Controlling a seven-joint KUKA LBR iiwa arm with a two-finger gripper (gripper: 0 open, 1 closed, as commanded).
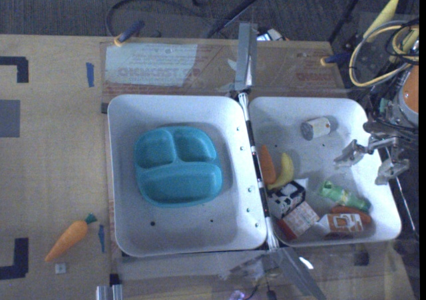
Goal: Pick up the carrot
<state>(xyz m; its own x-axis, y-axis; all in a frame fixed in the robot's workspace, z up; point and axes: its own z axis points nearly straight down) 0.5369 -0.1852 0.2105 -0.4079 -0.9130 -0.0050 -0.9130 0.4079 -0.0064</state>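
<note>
From the camera above, the bench (53, 159) carries two white bins side by side. The left bin (126, 225) holds a blue plate with three sections (178, 165), lying flat near its middle. The right bin (286, 116) is crowded: a carrot (267, 163) lies along its left wall, almost touching it, and a banana (286, 171) lies just beside the carrot on the right, pressed against it. Below these two are a small black and white carton (287, 197) and a red and white box (299, 219), close together. A green bottle (342, 194) lies tilted further right, and an orange pack (346, 221) rests near the lower right corner. A grey can (316, 127) lies on its side in the upper part of the bin, apart from the others. The gripper (371, 157) hangs over the right edge of this bin, well apart from the carrot; its fingers are spread open and nothing is between them. A second carrot with a green top (67, 239) lies on the bench outside the bins, to the left of the left bin.
</note>
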